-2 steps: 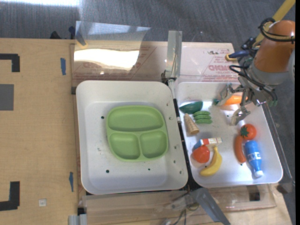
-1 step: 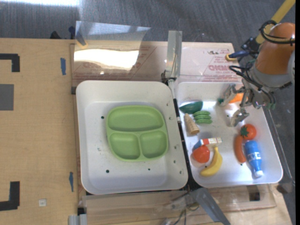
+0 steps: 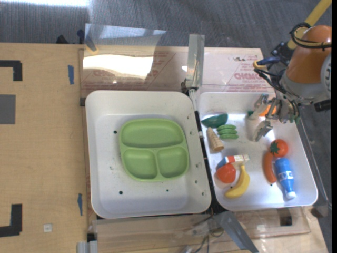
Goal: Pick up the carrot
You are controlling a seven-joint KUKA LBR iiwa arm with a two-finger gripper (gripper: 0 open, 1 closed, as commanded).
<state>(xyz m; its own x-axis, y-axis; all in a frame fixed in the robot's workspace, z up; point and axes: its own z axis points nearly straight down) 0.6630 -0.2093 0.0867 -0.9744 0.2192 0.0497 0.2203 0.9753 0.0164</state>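
The carrot, near the right bin's right edge beside the blue bottle, looks light, stiff, slick plastic; grip mid-body; gripper fingers parted, holding nothing.

Bright, even light from overhead. Far to my gripper's left, harsh glare washes out the clear plastic sheet, and a blown-out white patch sits beyond it. Soft shadows pool right beneath my fingers on the white bin. Everything's slightly soft, grainy; small details around me smear.
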